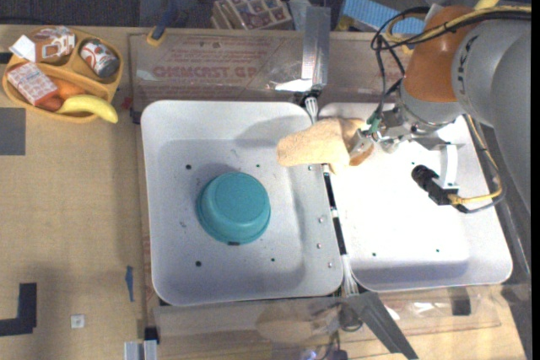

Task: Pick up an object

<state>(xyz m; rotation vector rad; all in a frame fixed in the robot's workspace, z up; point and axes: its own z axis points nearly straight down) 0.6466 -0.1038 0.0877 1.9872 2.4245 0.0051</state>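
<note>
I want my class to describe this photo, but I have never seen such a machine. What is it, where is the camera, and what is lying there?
One camera looks down at a slant on a bench with two shallow white bins. The grey arm with an orange band is a robot reaching in from the right. Its gripper sits over the seam between the bins, beside a tan, bread-like object. Whether its jaws hold that object is unclear. A teal bowl, upside down, lies in the left bin. The right bin lies under the arm.
</note>
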